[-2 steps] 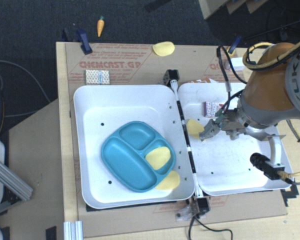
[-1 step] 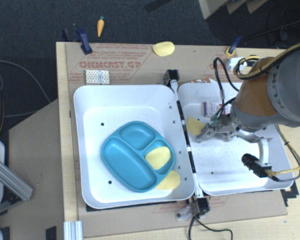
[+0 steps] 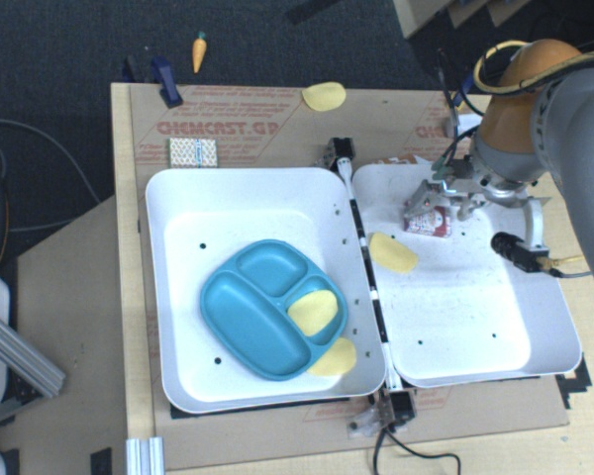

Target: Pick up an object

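Camera view
My arm (image 3: 535, 97): I reach in from three o'clock, grey with the orange band high at two o'clock, bent down over the right bin (image 3: 475, 344).
My pincer (image 3: 445, 198): low over the far end of the right bin, at about one o'clock from the bench's middle. I cannot tell how wide it stands, nor whether it grips anything.
Small red and white packet (image 3: 428, 222): lies on the right bin's floor right under my pincer, touching or nearly so.
Yellow chip (image 3: 393, 253): in the right bin near the divider, at seven o'clock from the packet.
Blue divided plate (image 3: 267, 307): in the left bin (image 3: 178, 226), with a yellow piece (image 3: 314, 311) in one compartment.
Second yellow piece (image 3: 333, 358): just beside the plate's rim, at five o'clock.
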Robot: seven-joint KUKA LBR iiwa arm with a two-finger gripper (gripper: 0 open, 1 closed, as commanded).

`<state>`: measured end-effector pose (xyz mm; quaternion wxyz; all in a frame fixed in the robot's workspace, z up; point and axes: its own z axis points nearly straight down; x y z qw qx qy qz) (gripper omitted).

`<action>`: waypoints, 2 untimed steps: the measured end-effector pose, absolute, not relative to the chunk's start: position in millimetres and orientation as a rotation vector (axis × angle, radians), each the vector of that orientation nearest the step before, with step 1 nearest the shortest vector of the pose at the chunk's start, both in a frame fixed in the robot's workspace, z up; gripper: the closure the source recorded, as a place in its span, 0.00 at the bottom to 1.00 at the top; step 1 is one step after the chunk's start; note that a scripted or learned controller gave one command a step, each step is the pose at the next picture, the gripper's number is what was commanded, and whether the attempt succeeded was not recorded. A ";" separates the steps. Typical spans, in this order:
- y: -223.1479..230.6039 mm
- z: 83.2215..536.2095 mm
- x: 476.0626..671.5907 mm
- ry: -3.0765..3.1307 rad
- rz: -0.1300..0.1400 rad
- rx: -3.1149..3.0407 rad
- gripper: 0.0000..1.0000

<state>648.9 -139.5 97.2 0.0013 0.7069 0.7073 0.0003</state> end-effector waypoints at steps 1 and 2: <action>-113.8 84.6 661.5 2.222 0.002 2.218 0.00; -114.7 95.7 662.2 2.219 0.002 2.215 1.00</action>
